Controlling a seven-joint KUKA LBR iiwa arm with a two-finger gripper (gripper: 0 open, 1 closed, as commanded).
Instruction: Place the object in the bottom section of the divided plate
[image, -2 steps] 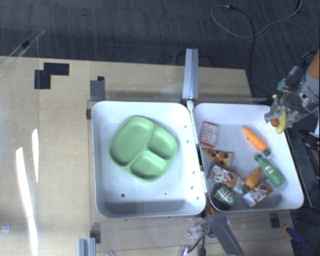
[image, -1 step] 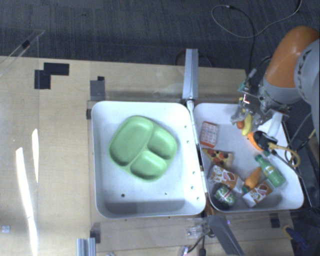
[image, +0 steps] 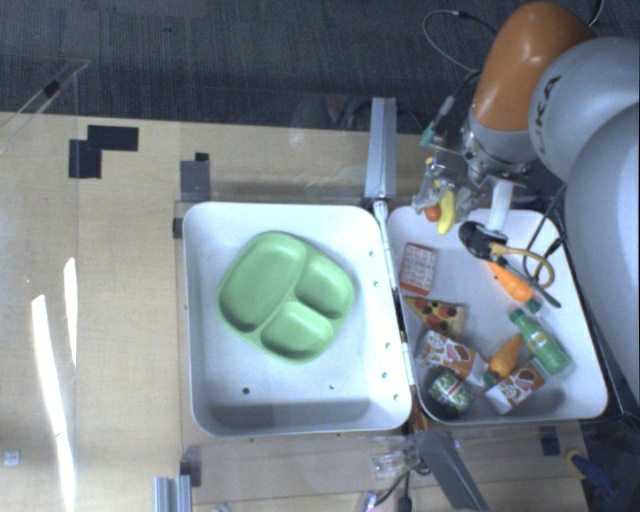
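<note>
The green divided plate lies in the left white bin; its bottom section holds nothing. My gripper hangs over the far left corner of the right bin, right of the plate and past the divider. A small yellow toy with a red-orange bit beside it sits between the fingertips, apparently lifted off the bin floor. The grey arm with its orange band reaches in from the upper right.
Several toy foods lie in the right bin: a red-and-white packet, a pizza-like slice, an orange carrot, a green bottle, a dark round item. A metal rail runs up between the bins.
</note>
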